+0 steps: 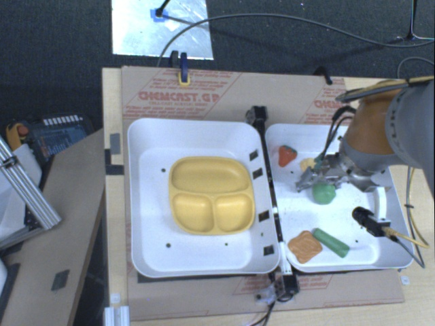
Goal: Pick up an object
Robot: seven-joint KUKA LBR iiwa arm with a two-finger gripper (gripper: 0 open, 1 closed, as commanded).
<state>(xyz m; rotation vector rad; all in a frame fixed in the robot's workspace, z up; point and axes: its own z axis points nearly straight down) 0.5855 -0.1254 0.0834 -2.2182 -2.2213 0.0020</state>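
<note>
Bins first: two white ones sit side by side on a brown board, the left bin [146, 250] and the right bin [353, 260]. Nearest in the right bin lie one orange cracker-like piece [304, 247] and one dark green stick [331, 242], just beside each other. Further back one green ball [324, 193] sits right under the gripper [319, 175]; the metal fingers crowd over the ball's top edge, and whether the jaws are spread or pinching cannot be told, nor whether they touch the ball. A small yellow thing [308, 163] is mostly hidden behind the gripper. Beyond lies one red strawberry-shaped toy [287, 155]. The left bin holds one yellow three-part tray [211, 194]. The arm [384, 131] is cut off at the right.
</note>
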